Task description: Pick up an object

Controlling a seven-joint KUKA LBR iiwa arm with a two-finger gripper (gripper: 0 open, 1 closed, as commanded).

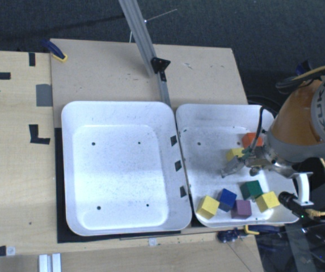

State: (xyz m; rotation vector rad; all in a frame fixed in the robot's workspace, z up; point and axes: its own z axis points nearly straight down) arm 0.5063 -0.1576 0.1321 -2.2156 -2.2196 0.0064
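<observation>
Plywood bench (122, 72) under two shallow white plastic bins, speckled with scuffs. I see left bin (117, 169) bare, right bin (219, 123) with small blocks: yellow cube (209, 206), blue cube (227, 198), purple cube (242, 208), green cube (252, 188), second yellow cube (267, 200) along near edge. Gripper (232, 168) low over bin floor, beside small yellow piece (235, 152) and orange piece (249, 139), both partly hidden by arm. Grip blurry; can't tell how far apart or whether anything held.

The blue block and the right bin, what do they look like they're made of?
The blue block looks like painted wood or solid plastic: crisp cube edges, flat matte colour, no shine. Either is possible. The right bin looks like thin moulded white plastic: rounded corners, raised rim, a smooth floor dulled by grey scuffs.
</observation>
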